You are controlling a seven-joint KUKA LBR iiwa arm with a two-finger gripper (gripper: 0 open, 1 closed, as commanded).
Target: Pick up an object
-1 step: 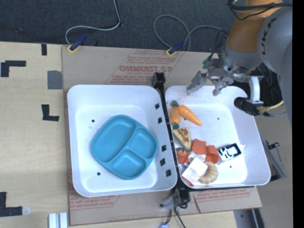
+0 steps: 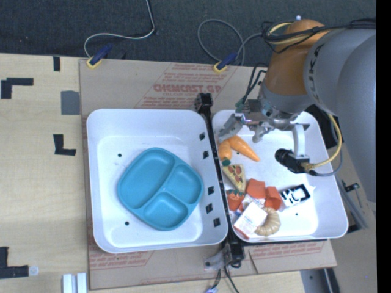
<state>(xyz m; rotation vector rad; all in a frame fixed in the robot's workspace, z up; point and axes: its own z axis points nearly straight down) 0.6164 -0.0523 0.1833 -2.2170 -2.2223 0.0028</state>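
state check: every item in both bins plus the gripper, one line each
Blue divided plate: flat in left bin, right way up.
Toy carrot: lying on its side in right bin, free.
Pizza slice: lying flat.
Gripper: above the carrot, holding nothing.

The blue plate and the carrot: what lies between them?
In the camera view, the black divider where both bins meet lies between the blue plate in the left bin and the carrot in the right bin.

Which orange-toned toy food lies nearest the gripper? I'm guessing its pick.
The orange carrot, just below the gripper; the pizza slice and red pieces lie farther down.
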